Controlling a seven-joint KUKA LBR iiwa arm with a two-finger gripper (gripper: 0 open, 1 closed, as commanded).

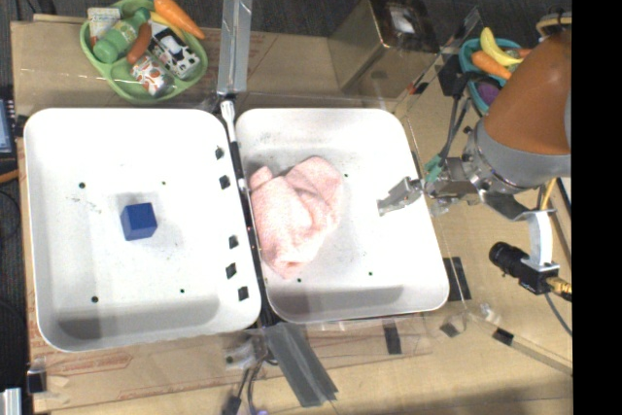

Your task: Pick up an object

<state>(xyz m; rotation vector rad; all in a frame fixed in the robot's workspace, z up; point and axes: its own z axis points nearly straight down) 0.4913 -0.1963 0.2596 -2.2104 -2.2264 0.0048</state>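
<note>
While my fingers (397, 197) hang over the right-hand margin of the right bin (418, 253), I cannot tell from this slanted overhead view whether they are parted or pressed together; nothing shows between their tips, so I judge them to be carrying nothing. I read the step in hand as the approach, with no grasp yet made. Just to their left, across a strip of bare bin floor, lies the pink cloth (294, 212), crumpled into a low mound against the bin's left wall; it is near the fingers but apart from them. As the closest candidate, it would call for a short travel leftward, a descent onto a raised fold, and a closure that gathers fabric rather than skimming it. Farther out, in the left bin (58, 306), a small blue cube (139, 220) sits alone, well apart from the fingers. Beyond the bins, on the worktop (292, 53), a green bowl (97, 63) of toy food stands at the far left corner.
</note>
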